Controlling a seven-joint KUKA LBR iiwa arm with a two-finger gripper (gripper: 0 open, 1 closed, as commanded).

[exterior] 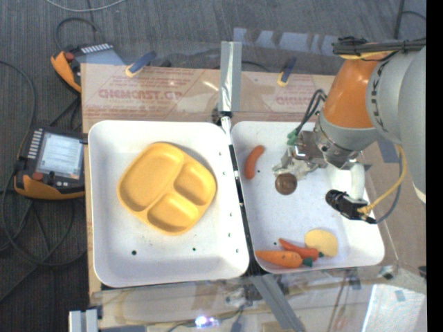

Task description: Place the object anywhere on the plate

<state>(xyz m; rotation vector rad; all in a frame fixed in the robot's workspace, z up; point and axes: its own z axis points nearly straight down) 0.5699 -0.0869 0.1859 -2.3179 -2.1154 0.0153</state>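
A yellow plate (167,187) with three compartments lies in the left bin (104,254). In the right bin (266,213), my gripper (296,163) hangs low over the upper middle. A small round brown object (285,184) lies right at its lower tip, touching or nearly touching it. An orange-red sausage (254,161) lies to the gripper's left, near the wall between the bins. A carrot (279,259), a thin red pepper (300,247) and a pale yellow round piece (322,241) rest along the right bin's front edge.
The arm's grey body and orange band (353,102) cover the right bin's far right corner. A black fitting with a yellow cable (346,203) hangs over the bin's right side. A handheld controller (52,161) lies left of the bench.
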